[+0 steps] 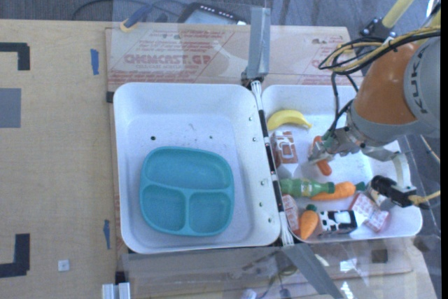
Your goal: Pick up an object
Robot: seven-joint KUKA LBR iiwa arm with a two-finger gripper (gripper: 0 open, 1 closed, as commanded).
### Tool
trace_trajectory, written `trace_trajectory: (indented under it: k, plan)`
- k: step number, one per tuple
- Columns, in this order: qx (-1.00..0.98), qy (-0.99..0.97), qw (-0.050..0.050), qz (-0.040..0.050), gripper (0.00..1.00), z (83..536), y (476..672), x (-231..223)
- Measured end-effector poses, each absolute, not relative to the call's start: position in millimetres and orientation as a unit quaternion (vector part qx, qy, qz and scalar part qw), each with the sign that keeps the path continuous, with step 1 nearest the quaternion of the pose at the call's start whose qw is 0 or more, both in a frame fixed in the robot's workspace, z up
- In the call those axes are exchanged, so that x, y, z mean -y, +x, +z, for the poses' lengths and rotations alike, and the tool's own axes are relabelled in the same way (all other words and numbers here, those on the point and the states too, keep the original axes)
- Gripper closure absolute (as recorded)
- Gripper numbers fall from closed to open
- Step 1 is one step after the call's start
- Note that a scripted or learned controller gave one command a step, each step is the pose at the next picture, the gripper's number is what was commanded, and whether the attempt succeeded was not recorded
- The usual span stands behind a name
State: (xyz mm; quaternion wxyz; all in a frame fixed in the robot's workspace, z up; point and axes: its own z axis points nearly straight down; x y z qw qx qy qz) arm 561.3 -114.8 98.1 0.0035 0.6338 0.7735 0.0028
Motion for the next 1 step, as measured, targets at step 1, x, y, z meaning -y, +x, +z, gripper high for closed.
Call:
trace_trajectory:
  k: [1]
  plan:
    - [-0.724, 0.69, 0.0, 0.0002, 1.0, 228.3, 558.2, 52.2]
